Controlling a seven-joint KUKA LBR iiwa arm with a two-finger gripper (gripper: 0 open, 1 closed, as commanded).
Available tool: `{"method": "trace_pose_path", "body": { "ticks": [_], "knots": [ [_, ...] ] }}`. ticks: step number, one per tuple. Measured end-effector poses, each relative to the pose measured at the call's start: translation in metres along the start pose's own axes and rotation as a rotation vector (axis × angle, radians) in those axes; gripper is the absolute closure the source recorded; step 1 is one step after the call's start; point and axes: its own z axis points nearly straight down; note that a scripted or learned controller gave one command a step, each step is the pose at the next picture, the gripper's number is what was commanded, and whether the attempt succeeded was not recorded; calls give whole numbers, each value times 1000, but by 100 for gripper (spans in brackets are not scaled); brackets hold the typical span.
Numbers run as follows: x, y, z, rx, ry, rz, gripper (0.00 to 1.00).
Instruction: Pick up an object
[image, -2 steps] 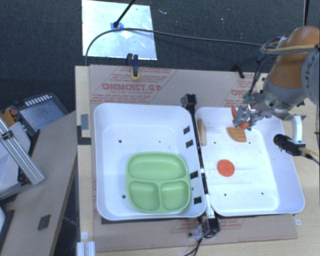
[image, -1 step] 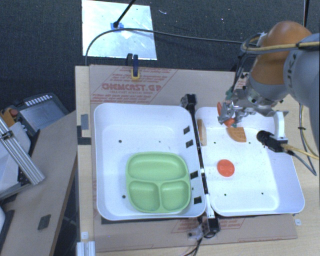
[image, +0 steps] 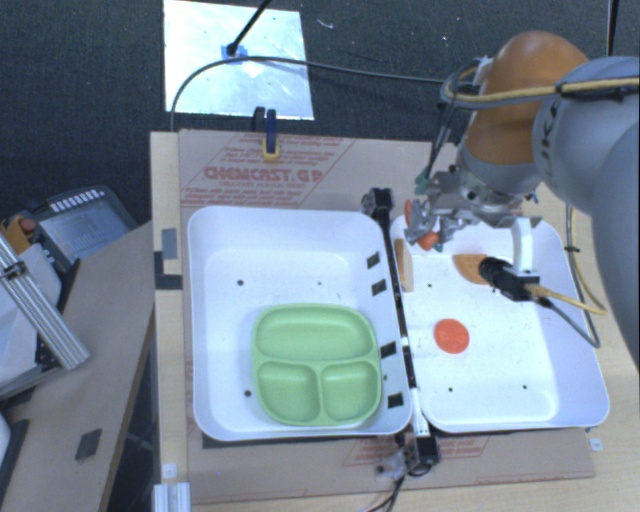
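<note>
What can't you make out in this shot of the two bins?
Camera view:
Small orange-red item: mostly covered by the hand; shape unclear.
Orange piece in the right bin: right end hidden behind hardware on the arm.
Tan stick by the divider: too small to identify.
Arm: cut off by the right edge.

The white bin (image: 520, 395) under the gripper (image: 432, 228) and the neighbour bin (image: 215, 300) to its left look like smooth, semi-glossy plastic. The green divided plate (image: 317, 364) over there is matt plastic. Cardboard sheet (image: 300, 165) underneath is dull, and the silvery panel (image: 240, 60) beyond looks like shiny metal.
</note>
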Motion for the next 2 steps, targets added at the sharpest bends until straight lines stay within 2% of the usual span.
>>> {"method": "trace_pose_path", "body": {
  "ticks": [1,2],
  "knots": [
    [55,3,-9,0,0,0,100],
    [108,-5,-15,2,0,0,100]
  ]
}}
